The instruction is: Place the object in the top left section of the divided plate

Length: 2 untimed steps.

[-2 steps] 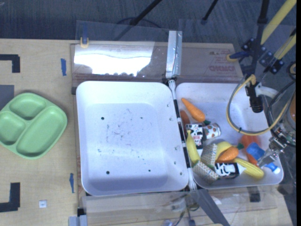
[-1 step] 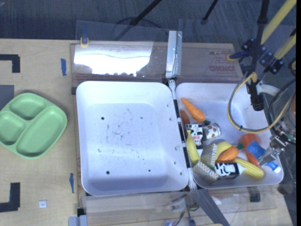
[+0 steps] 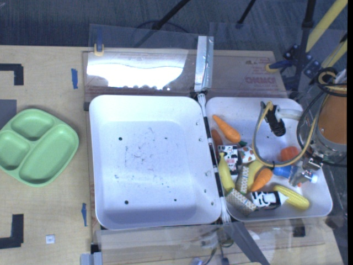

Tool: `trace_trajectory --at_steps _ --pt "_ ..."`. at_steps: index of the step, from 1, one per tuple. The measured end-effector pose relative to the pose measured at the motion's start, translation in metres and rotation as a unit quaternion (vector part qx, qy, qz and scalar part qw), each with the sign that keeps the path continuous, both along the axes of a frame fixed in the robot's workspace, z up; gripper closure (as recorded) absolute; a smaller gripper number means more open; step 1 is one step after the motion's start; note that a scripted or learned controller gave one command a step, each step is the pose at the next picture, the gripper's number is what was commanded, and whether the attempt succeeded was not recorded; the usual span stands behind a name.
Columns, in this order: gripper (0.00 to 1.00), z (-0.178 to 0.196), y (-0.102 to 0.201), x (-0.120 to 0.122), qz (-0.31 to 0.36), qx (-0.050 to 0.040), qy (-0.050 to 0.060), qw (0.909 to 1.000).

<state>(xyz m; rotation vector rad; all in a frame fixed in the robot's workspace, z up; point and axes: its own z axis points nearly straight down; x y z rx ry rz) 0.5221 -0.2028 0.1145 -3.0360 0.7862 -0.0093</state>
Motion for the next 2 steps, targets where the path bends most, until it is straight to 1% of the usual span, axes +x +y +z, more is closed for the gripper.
trace_trajectory --at_steps 1,2 --pt "1.0 0.02 -0.017 -0.022 0.155 -0.0002 0.003 0.9879" --pt "1.0 0.173 -0.018 -0.021 0.155 0.0003 0.002 0.988"
